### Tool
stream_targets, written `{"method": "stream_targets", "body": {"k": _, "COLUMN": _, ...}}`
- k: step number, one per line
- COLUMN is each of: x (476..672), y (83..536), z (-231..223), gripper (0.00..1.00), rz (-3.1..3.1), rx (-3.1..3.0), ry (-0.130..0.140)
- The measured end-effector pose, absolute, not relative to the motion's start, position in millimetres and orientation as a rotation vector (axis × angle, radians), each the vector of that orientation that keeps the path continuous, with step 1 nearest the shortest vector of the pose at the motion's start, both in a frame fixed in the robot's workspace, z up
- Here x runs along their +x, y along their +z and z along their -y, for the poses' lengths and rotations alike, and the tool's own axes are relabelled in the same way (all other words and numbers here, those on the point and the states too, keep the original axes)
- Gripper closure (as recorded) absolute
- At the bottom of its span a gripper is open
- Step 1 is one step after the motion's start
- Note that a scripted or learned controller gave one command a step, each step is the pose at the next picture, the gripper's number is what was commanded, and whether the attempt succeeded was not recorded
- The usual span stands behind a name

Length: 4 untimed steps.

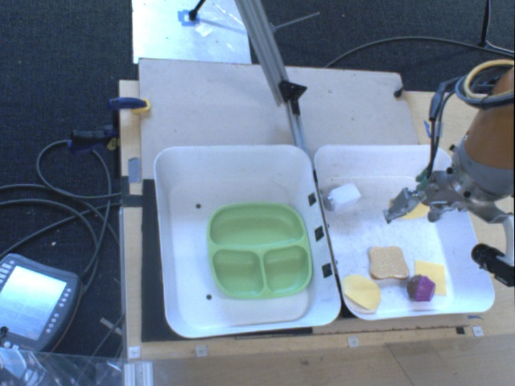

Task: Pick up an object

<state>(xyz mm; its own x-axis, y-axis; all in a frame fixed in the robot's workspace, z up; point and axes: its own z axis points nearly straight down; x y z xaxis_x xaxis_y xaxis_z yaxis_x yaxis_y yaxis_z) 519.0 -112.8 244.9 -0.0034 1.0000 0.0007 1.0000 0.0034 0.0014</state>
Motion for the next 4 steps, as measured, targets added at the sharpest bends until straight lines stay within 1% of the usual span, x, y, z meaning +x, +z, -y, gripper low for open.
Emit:
{"method": "stream_targets", "body": {"k": 1, "x": 519.1, "y": 245.0, "z": 112.7, "gripper": 0.0, "rz": -2.224, "rx": 2.218, "ry": 0.003}}
{"method": "stream_targets", "body": {"k": 2, "x": 521.9, "y": 202.6, "z": 109.7, "gripper": 0.0, "rz": -2.224, "rx": 2.223, "ry": -0.002}}
{"method": "stream_targets", "body": {"k": 3, "x": 514.5, "y": 143.9, "z": 114.9, "gripper": 0.0, "rz": -2.224, "rx": 2.225, "ry": -0.005}}
{"method": "stream_targets", "body": {"k": 4, "x": 515.5, "y": 93.3, "z": 115.2, "gripper": 0.0, "rz": -2.221, "rx": 2.219, "ry": 0.001}}
